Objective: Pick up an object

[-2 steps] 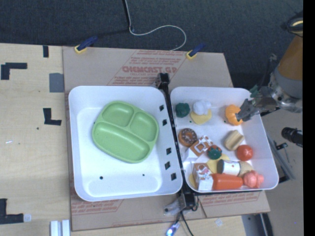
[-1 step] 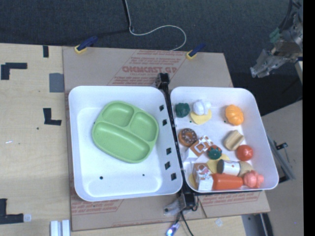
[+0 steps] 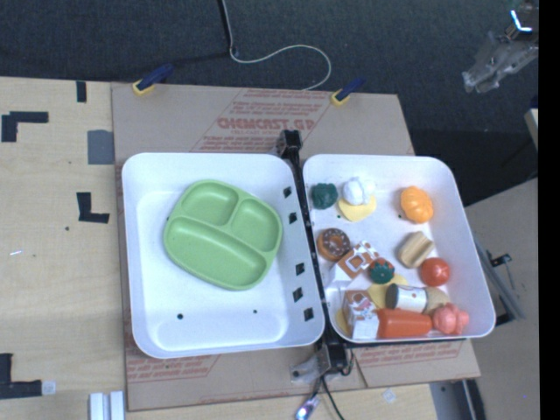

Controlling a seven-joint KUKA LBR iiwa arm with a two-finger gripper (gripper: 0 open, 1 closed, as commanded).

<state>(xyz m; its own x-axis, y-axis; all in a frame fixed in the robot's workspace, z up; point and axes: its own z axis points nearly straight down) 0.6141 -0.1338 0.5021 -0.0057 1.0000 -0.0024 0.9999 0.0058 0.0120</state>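
Scanning from the left, the left bin (image 3: 140,261) carries a green divided plate (image 3: 224,233), lying flat and well apart from the toy food. The right bin (image 3: 468,234) holds the candidate objects: a dark green piece (image 3: 324,195), a white-and-yellow piece (image 3: 357,196), a donut (image 3: 332,243) and an orange fruit (image 3: 416,204) in the far half, with a bread roll (image 3: 414,248), a red tomato (image 3: 434,271), an orange carrot-like piece (image 3: 404,324) and a pink piece (image 3: 451,319) crowded toward the near wall. The gripper (image 3: 497,59) hangs at the upper right, well apart from both bins and over dark floor; whether it is released or clenched cannot be told, and nothing is visibly held.

Probable failure causes:
- Near-wall items touch or overlap, so a descent there may catch two or nudge neighbours.
- Rounded pieces may slip aside.
- Items beside the walls risk wall contact.
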